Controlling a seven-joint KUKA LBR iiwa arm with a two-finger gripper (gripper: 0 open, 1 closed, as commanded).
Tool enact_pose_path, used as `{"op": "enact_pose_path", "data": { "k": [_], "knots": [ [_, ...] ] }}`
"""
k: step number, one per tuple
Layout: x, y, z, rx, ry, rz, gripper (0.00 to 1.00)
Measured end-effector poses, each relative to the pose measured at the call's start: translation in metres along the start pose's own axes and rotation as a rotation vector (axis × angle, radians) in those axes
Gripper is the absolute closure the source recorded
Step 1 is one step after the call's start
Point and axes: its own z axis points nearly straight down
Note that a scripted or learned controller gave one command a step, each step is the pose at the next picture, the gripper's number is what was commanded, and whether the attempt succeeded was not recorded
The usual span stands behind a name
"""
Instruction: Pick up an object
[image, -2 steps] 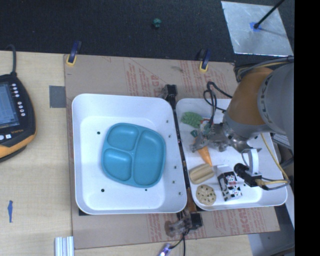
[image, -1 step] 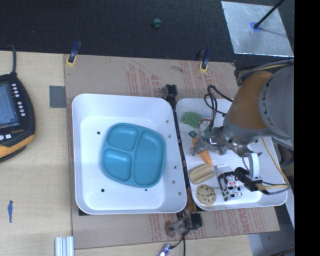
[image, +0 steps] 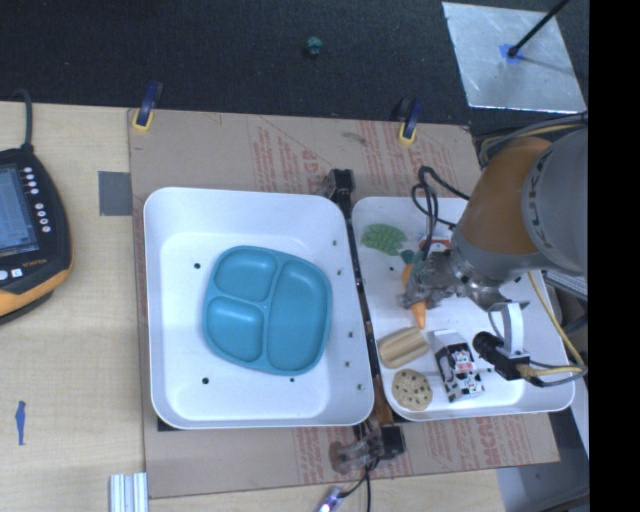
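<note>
One grey arm with an orange band reaches in from the right, its two-finger gripper low over the right white bin. Just beside its fingertips lies a small orange carrot-shaped piece. Whether the pincer is open or closed, I cannot tell.
</note>
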Motion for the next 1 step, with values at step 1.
{"op": "enact_pose_path", "data": {
  "k": [1],
  "knots": [
    [0.0742, 0.022, -0.0911, -0.007, 0.002, 0.0, 1.0]
  ]
}}
